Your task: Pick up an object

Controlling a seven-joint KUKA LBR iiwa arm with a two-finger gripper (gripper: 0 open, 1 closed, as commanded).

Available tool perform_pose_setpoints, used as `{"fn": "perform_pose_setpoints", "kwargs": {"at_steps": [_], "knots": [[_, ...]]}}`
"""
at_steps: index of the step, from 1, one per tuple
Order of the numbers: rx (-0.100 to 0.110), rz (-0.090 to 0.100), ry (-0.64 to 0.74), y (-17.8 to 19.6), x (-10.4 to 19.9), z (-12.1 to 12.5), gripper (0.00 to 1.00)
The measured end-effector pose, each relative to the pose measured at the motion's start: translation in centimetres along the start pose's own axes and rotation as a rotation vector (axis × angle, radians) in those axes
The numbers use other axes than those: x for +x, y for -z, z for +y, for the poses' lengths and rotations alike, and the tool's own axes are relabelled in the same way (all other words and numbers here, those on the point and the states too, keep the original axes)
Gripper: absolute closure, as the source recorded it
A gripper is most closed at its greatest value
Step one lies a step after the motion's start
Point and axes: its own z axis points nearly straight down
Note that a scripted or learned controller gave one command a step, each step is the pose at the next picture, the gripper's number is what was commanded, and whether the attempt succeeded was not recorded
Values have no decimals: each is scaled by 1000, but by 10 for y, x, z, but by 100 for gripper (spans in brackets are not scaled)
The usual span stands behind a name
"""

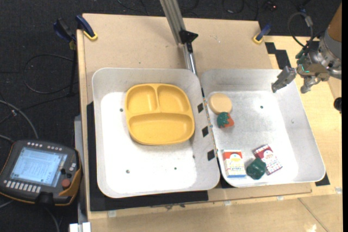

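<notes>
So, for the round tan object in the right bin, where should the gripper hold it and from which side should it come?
Probably from straight above, closing across the round tan object's upper half. It lies flat like a disc, and the small green and orange object touches its lower edge, so fingers fit better at the free sides. The gripper is open.

You are looking through one fixed camera mounted above the tan wooden bench (163, 41), tilted down at a slant so the bench's far edge sits toward the top of the frame. It stands far enough back that you see both shallow white bins, the left bin (109, 117) and the right bin (288, 133), whole, plus the dark floor around them. The grey arm (331, 46) enters from your right.
</notes>
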Motion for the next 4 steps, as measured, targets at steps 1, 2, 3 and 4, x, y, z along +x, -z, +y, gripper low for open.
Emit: {"fn": "perform_pose_setpoints", "kwargs": {"at_steps": [1, 2, 3, 4], "knots": [[0, -1, 0, 0, 0, 0, 0], [4, 0, -2, -45, -1, 6, 0], [5, 1, -3, -89, -2, 3, 0], [6, 1, -3, -149, -3, -6, 0]]}}
